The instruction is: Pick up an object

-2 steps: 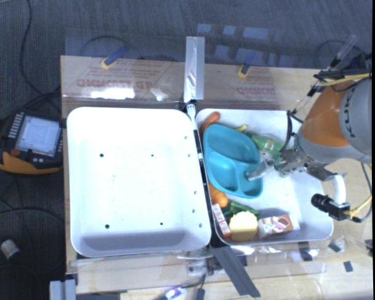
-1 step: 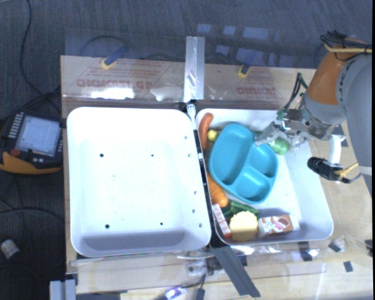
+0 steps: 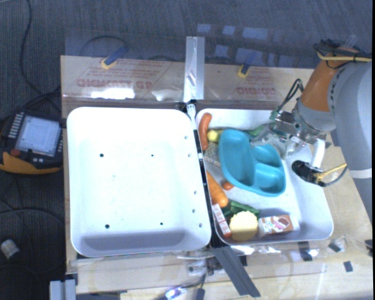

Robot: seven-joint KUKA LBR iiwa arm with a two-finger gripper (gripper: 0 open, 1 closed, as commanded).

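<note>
The arm (image 3: 347,114) reaches in from the right over the right bin (image 3: 312,208), its orange band high near the top corner of that bin. The gripper (image 3: 292,135) hangs over the bin's upper right part, just beside the right edge of a blue scoop-shaped container (image 3: 250,162); whether it is open or closed I cannot tell, and nothing can be made out in its grasp. The blue container lies tilted across the middle of the right bin. Along the bin's left wall sit an orange sausage-like piece (image 3: 204,129) at the top and a carrot (image 3: 217,192) lower down. Near the bottom edge rest a pale yellow lump (image 3: 243,224) and, just beside it to the right, a small red carton (image 3: 276,224). The left bin (image 3: 134,180) sits alongside, touching the right one.
</note>
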